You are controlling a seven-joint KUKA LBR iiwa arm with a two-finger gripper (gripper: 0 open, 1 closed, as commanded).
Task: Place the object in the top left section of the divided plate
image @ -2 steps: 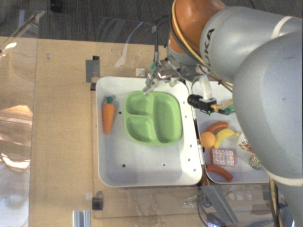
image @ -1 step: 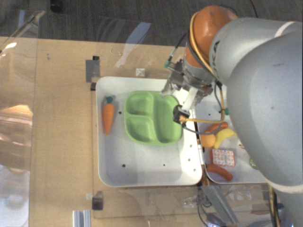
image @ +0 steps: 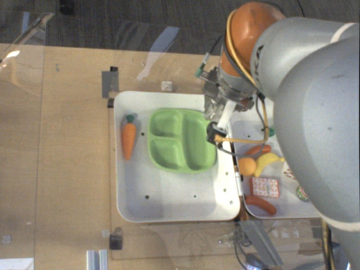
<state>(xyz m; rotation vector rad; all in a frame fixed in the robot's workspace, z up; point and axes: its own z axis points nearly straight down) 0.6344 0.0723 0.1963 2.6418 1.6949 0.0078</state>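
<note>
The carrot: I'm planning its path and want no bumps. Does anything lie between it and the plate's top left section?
Nothing visible does. The carrot lies on bare bin floor just left of the green divided plate, whose top left section holds nothing.

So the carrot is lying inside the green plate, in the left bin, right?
Not quite. The camera view shows the carrot lying on the floor of the left bin, beside the green plate and apart from it, not inside it.
</note>
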